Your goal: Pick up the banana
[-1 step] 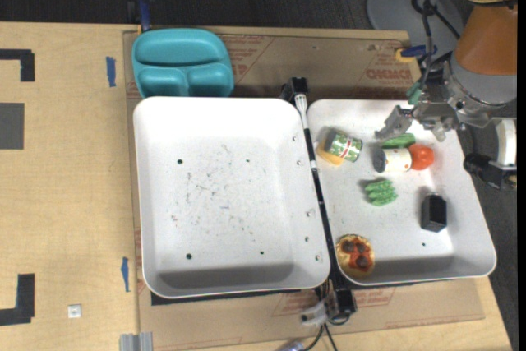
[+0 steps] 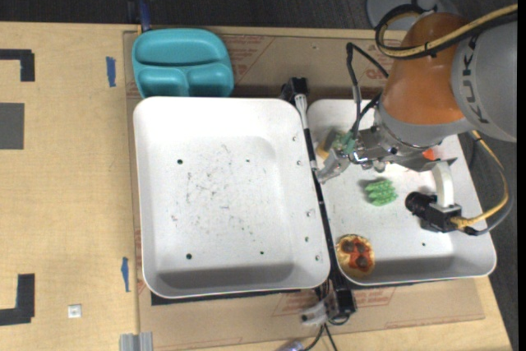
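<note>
A small yellow patch that looks like the banana (image 2: 323, 150) shows at the left wall of the right bin (image 2: 468, 259), mostly hidden under the gripper. My gripper (image 2: 335, 162) hangs low over that spot, reaching down from the orange-banded wrist (image 2: 423, 86), right against the divider between the bins. Whether anything is held there cannot be made out.
A green leafy toy (image 2: 380, 192) lies mid-bin to the gripper's right, and a round pizza-like toy (image 2: 355, 252) sits near the front edge. A black fitting with a cable (image 2: 431, 210) hangs off the arm. The left bin (image 2: 156, 259) adjoins; a teal tray (image 2: 182, 62) sits behind it.
</note>
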